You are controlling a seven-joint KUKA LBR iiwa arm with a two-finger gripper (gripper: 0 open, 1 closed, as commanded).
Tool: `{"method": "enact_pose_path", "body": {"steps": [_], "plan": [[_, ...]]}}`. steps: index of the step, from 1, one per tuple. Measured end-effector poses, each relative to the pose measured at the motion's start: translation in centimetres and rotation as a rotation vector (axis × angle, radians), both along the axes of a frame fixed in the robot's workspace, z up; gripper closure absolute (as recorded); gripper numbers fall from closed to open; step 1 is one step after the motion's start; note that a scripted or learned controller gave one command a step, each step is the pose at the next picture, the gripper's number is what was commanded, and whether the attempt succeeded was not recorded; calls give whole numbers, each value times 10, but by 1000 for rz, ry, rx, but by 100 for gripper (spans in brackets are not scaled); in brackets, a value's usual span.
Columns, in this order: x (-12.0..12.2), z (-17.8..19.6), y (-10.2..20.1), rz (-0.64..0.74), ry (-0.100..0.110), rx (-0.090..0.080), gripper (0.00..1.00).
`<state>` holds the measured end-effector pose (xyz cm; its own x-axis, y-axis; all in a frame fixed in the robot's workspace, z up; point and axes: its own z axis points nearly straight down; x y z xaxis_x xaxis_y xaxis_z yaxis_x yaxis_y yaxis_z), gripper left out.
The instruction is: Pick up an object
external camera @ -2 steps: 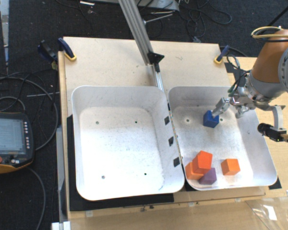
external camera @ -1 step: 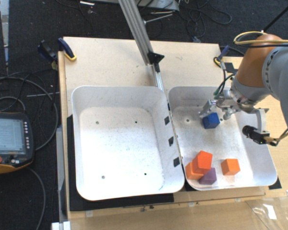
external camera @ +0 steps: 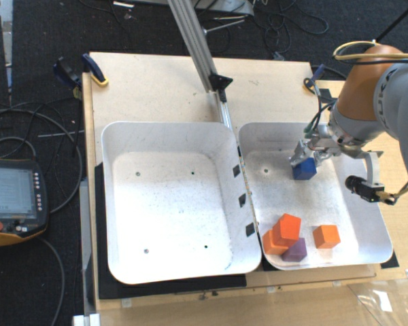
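The left bin lies beside the right bin, their rims touching. Near the right bin's front edge sit two orange blocks stacked together, a purple block against them, and a lone orange cube just beside. Farther back, a small blue block, boxy and matte, sits clamped between the fingers of the gripper, directly beneath the wrist.

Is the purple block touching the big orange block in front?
Touching. The camera view shows the purple block pressed against the orange block, no white bin floor between them.
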<state>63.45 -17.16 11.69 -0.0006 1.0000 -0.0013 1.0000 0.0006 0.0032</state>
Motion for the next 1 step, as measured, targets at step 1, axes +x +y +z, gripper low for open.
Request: {"method": "enact_pose_path", "body": {"steps": [1], "plan": [[22,83,105,10,-5,4,100]]}}
